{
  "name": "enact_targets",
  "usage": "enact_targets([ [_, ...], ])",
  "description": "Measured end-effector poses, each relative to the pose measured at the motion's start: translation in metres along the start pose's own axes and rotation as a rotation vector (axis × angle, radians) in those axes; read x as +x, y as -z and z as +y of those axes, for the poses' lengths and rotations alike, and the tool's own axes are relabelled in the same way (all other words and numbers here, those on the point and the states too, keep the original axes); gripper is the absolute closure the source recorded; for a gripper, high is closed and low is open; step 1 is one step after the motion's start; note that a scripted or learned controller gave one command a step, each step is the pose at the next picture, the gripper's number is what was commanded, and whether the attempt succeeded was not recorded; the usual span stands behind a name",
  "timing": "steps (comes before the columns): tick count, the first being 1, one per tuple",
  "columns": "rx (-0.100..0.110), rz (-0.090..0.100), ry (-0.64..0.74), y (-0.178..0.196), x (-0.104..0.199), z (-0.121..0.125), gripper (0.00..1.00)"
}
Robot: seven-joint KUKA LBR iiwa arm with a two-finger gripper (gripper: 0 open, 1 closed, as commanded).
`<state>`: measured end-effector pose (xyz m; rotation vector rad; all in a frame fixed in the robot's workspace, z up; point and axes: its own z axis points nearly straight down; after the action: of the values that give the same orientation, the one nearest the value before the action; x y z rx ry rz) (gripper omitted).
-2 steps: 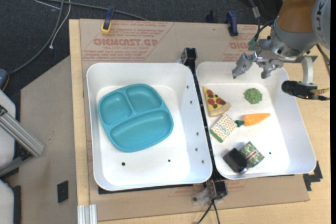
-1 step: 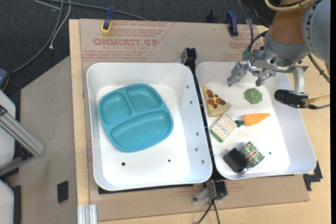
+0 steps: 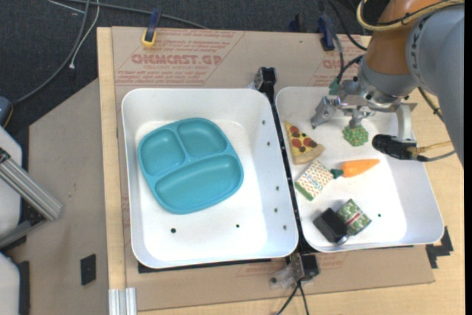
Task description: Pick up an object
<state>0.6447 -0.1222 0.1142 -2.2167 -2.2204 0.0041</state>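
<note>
Toys crowd the right bin (image 3: 424,192) within the arm's reach: broccoli (image 3: 356,135), carrot (image 3: 359,167), pizza slice (image 3: 302,143). From above, the gripper (image 3: 341,111) hovers over the bin's far end beside the broccoli, fingers spread, holding nothing; a blue plate (image 3: 190,164) fills the left bin (image 3: 136,225)

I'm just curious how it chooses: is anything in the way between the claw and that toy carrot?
Nothing visible blocks it. The claw hangs over the right bin's far end; the carrot lies apart, nearer the camera, with the broccoli off to the side.
</note>
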Motion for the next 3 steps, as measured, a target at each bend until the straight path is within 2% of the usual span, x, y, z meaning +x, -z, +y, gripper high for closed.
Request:
enact_targets([
  [1, 0.0, 0.0, 0.0, -0.031, 0.001, 0.0, 0.0],
  [2, -0.005, 0.0, 0.0, -0.017, 0.001, 0.001, 1.0],
  [3, -0.012, -0.002, -0.001, 0.047, -0.002, 0.006, 1.0],
])
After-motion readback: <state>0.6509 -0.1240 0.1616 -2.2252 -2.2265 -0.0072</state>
